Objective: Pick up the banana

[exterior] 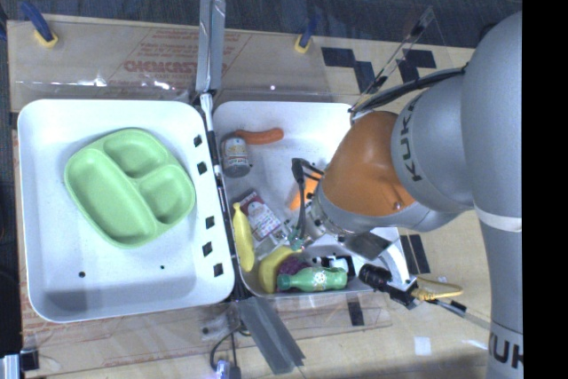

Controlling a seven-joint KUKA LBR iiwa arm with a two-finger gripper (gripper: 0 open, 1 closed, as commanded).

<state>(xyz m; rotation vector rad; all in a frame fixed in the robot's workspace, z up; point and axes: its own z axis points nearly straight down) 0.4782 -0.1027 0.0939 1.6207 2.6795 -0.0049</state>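
Note:
The yellow banana (pixel 241 235) lies lengthwise against the left wall of the right bin (pixel 311 113), near its front corner. My gripper (pixel 300 232) hangs low in that bin, a short way right of the banana, mostly covered by the orange band (pixel 359 173) and the grey wrist. A small printed packet (pixel 262 217) lies between the gripper and the banana. Nothing yellow shows in the gripper.
The right bin also holds a can (pixel 235 153), an orange sausage (pixel 263 137), a yellow fruit (pixel 273 267) and a green bottle (pixel 312 280) along the front wall. A green divided plate (pixel 130 184) sits in the left bin (pixel 53 280).

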